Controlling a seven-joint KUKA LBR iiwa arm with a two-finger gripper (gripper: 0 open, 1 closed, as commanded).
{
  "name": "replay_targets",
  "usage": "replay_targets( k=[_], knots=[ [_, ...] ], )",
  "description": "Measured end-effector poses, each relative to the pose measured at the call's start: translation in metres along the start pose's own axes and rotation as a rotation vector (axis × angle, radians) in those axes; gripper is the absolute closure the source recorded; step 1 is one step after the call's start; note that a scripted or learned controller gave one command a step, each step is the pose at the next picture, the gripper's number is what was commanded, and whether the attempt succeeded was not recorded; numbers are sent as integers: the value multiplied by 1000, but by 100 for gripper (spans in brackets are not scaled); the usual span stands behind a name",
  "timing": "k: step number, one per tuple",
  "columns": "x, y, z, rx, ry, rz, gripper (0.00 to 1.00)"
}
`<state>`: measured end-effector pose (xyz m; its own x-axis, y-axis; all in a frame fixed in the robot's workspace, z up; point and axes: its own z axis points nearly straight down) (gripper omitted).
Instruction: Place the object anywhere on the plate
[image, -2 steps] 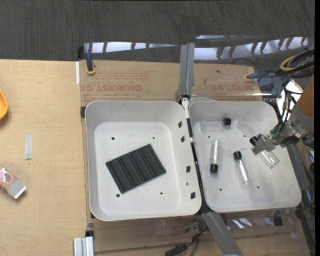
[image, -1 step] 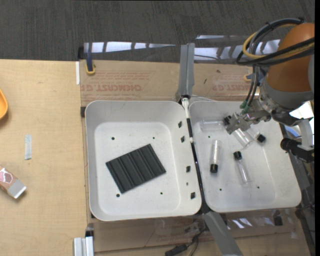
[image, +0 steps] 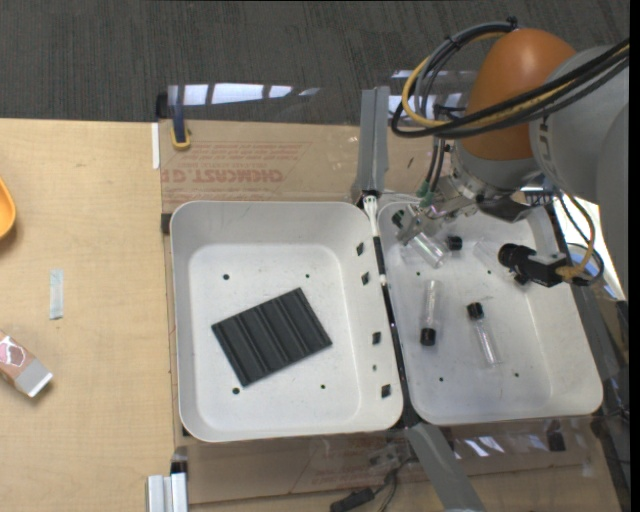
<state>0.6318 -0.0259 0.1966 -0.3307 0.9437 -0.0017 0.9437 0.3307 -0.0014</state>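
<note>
Our gripper (image: 425, 222) hangs over the right bin's (image: 560, 395) far-left corner, a clear vial (image: 427, 245) right under it, lying diagonally; can't tell the jaw state. Ribbed plate (image: 272, 335) sits left.

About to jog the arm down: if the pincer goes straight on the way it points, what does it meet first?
Probably the clear vial lying just under the pincer in the right bin's upper left corner; depth is hard to judge.

Grey arm (image: 590, 110) reaching in from right, claw (image: 425, 215) low.
</note>
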Motion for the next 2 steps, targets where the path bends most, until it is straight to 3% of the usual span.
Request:
replay_targets(
  k=[1, 2],
  knots=[
    [42, 10, -18, -1, 0, -86, 100],
    [109, 7, 6, 1, 1, -126, 100]
  ],
)
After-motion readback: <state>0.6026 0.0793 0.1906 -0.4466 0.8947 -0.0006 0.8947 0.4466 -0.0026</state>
